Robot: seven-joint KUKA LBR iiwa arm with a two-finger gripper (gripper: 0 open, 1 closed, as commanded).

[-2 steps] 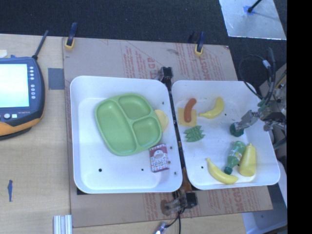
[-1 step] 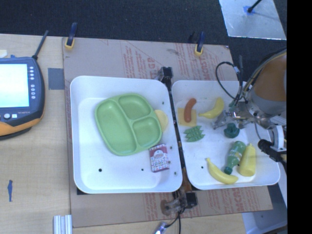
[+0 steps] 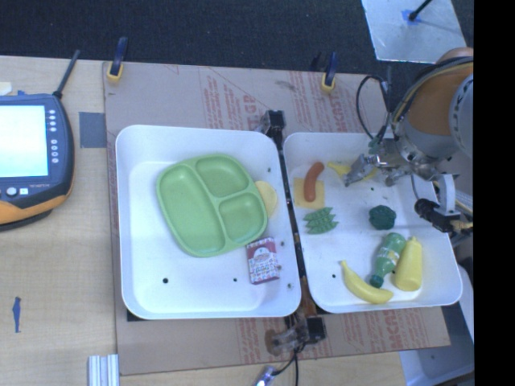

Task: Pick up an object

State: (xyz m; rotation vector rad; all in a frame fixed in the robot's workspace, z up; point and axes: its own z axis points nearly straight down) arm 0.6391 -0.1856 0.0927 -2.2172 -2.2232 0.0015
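My gripper (image 3: pixel 371 175) hangs over the back of the right bin (image 3: pixel 438 300), open, with nothing between its fingers. A small yellow piece (image 3: pixel 339 167) lies just to its left. A dark green broccoli (image 3: pixel 382 215) sits a little in front of it. Farther forward lie a green bottle (image 3: pixel 388 256), a yellow bottle (image 3: pixel 409 265) and a banana (image 3: pixel 364 285). A sausage on a yellow slice (image 3: pixel 311 183) and a green leaf (image 3: pixel 320 220) lie near the bin's left wall.
The left bin (image 3: pixel 145 296) holds a green divided plate (image 3: pixel 211 204), a yellow piece (image 3: pixel 268 197) tucked beside it and a red packet (image 3: pixel 262 260). A tablet (image 3: pixel 28 155) rests on the bench at far left. Cables loop above the wrist (image 3: pixel 378 107).
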